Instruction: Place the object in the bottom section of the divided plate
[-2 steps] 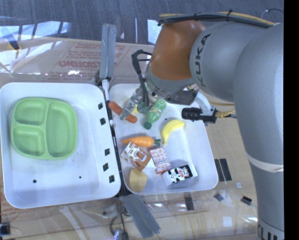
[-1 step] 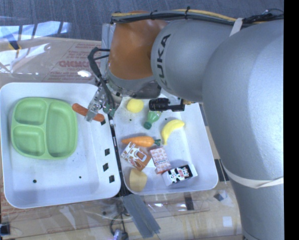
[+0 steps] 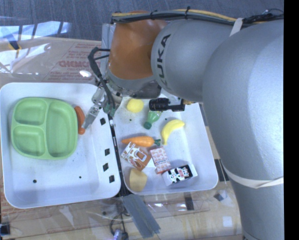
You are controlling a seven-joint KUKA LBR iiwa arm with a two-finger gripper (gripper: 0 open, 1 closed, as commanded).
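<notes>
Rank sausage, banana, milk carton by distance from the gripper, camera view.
From the gripper:
1. Sausage, just beside it in the left bin, at the green plate's right edge.
2. Banana, right bin, middle.
3. Milk carton, right bin, bottom corner.

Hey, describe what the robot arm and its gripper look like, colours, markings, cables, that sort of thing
The arm is bulky, rounded and light grey, with dark letters "UKA" on its casing and an orange-brown band above the wrist. Black cables loop beside that band, and a black-and-yellow cable runs along the top. A thin pale strap crosses the big grey segment. The gripper is small, metallic grey, with slim fingers.
</notes>
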